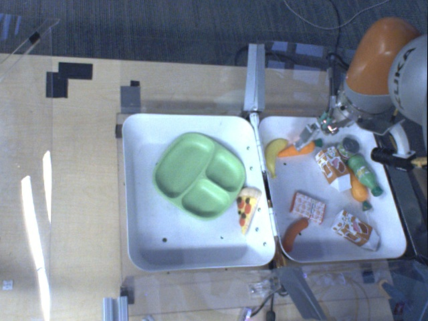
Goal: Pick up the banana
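Banana (273, 154) lies at the right bin's (394, 236) left wall, touching a carrot (295, 150). The gripper (309, 136) hovers just right of it; its opening cannot be told, nothing visibly held. Likely the approach step: next, shift left and descend. The left bin (144, 246) holds a green tray (199, 174) and pizza slice (247, 208).

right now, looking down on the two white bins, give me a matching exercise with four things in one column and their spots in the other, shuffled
Things:
1. yellow curved banana
2. green three-compartment plastic plate
3. toy pizza slice with red dots
4. green plastic bottle

Places:
A. right bin, far right side, near the arm
B. left bin, centre
C. right bin, upper left corner by the divider
D. left bin, lower right, beside the plate

Pairs: 1-C, 2-B, 3-D, 4-A
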Controlling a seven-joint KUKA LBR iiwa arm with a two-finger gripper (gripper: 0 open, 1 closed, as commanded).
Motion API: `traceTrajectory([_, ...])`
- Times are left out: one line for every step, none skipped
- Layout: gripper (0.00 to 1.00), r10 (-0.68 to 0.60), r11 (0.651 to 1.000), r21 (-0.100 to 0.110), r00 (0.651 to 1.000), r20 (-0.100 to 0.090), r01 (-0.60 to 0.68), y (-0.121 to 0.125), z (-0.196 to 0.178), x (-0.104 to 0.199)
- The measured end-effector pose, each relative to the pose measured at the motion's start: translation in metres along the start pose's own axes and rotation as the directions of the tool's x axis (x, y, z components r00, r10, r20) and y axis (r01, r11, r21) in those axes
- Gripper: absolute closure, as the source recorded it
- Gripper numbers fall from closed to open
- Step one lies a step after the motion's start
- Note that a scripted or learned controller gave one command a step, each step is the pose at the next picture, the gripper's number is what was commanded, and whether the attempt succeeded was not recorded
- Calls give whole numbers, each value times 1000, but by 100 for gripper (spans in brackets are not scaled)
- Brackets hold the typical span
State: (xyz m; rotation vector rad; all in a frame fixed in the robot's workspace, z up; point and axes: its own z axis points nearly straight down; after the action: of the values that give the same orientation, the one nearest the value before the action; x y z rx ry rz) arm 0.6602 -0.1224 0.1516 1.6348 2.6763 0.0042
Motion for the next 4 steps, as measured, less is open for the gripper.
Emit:
traceTrajectory([0, -59, 998, 10, 998, -3, 59, 16, 58, 18])
traceTrajectory([0, -43, 999, 16, 999, -2, 43, 17, 62, 18])
traceTrajectory([0, -91, 996, 19, 996, -4, 92, 16, 65, 18])
traceTrajectory([0, -89, 996, 19, 996, -6, 90, 16, 65, 18])
